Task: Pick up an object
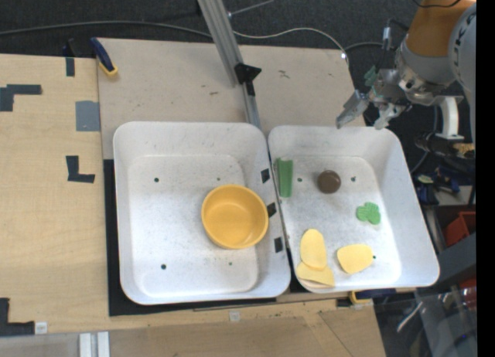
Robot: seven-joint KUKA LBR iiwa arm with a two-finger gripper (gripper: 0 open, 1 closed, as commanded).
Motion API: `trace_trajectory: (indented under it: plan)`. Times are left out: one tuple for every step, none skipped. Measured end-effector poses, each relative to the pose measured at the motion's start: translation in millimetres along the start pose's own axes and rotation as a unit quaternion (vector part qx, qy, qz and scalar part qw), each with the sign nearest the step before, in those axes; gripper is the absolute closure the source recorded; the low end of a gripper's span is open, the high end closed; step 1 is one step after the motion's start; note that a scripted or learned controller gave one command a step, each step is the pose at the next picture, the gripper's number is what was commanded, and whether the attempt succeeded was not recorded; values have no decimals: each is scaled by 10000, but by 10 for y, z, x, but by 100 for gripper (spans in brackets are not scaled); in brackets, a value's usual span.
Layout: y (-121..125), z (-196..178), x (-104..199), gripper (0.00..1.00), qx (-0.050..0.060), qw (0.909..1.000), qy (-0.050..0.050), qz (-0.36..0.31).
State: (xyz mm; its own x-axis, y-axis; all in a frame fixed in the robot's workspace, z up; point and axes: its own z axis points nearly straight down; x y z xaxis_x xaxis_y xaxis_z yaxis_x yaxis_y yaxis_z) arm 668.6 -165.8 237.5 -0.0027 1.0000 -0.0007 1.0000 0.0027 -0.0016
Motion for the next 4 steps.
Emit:
trace_trajectory:
  plan:
    - [-1, 0, -1, 0, 2, 10000, -3, 1]
    - [-21, 447, -40, 0, 17, 10000, -1, 4]
    - [-39, 1099, -40, 0, 30, 10000, 3, 3]
    - [-44, 1515, -27, 0, 7, 10000, -5, -3]
